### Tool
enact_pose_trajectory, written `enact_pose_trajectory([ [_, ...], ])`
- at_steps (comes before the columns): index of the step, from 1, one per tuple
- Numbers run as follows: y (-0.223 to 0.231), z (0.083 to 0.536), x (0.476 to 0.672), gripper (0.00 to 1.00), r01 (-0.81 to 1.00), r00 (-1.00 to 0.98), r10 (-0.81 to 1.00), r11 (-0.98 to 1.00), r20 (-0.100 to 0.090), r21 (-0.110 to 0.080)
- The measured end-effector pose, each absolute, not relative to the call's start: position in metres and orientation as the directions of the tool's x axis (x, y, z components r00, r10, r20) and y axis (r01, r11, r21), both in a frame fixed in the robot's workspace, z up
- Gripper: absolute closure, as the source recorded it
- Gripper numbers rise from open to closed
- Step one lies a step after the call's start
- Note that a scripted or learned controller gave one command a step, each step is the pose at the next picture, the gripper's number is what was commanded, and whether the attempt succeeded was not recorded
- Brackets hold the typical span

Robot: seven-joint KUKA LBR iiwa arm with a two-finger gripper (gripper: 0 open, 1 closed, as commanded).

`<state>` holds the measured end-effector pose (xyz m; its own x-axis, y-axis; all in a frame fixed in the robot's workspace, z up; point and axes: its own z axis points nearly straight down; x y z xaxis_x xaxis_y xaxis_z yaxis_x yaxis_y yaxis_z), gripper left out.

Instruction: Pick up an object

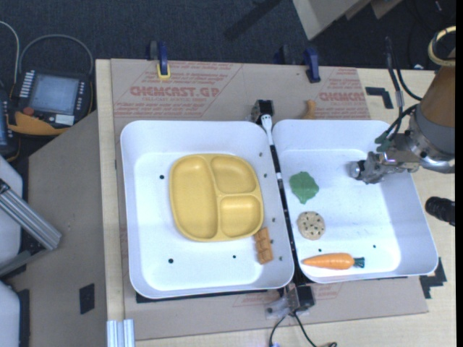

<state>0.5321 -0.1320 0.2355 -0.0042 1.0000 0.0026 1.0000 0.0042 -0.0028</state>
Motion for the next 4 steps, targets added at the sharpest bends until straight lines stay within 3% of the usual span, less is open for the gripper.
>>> enact_pose_trajectory([
  [2, -0.023, 0.224, 0.504, 1.0, 1.0, -0.004, 1.0, 0.004, 0.002, -0.004],
  [3, 0.024, 0.218, 0.504, 1.0, 1.0, -0.005, 1.0, 0.005, 0.002, -0.004],
  [4, 0.084, 0.225, 0.49, 1.0, 1.0, -0.007, 1.0, 0.007, 0.003, -0.002],
])
